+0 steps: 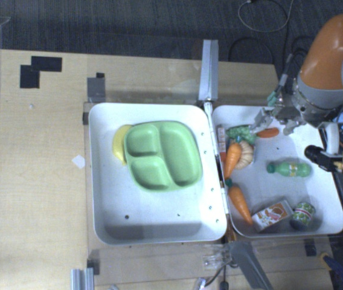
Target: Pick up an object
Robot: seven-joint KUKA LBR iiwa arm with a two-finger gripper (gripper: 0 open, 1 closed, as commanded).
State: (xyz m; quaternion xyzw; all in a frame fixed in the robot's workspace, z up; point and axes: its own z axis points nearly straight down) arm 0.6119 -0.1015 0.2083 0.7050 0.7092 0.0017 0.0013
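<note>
Gripper (275,121) low over the far end of the right bin (334,219), fingers spread apart, straddling a small orange-red piece (268,133) on the bin floor; nothing lifted. Just beside: green leafy toy (240,133), carrot (232,157) leaning on the divider side. Mid-bin green bottle (289,170) lying flat. Near end: second carrot (240,203), small carton (271,215), round can (304,214). Left bin (108,222) holding green divided tray (161,154) over a yellow item (119,144).

The grey arm reaches in from the right, gripper (278,118) lowered.
</note>
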